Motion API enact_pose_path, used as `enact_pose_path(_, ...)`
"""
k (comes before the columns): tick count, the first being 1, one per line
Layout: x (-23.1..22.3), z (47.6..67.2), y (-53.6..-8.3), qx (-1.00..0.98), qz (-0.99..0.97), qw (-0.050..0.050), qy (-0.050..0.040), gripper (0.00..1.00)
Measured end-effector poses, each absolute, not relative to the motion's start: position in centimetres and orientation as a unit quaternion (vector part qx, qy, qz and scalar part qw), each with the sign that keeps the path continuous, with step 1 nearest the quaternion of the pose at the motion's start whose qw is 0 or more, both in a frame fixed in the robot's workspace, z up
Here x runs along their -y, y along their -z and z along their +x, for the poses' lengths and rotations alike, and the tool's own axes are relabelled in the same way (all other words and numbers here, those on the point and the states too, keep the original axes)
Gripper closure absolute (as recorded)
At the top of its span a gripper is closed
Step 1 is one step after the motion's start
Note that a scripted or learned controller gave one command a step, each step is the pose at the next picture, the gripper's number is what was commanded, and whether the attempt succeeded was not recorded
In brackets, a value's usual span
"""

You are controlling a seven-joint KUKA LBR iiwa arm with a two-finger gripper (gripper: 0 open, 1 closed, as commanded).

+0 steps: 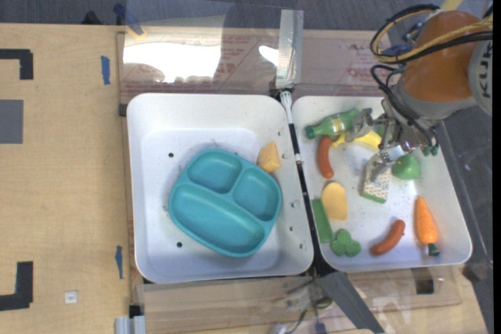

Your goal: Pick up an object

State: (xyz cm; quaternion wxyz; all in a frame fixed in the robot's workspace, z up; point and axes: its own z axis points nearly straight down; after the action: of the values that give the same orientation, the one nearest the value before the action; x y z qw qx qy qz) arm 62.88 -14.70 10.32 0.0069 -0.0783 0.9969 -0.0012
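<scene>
I see the hand low in the right bin, right above a small card; can't tell if it's open or closed. Green pepper just right of it, green bottle to its left, carrot below-right. Teal plate far left.
</scene>
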Motion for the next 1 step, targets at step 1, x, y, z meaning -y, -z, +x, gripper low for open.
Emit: enact_pose_path(1, 15.88, 58.07, -9.63, -0.995, -0.095, 0.012, 0.0027, 0.0)
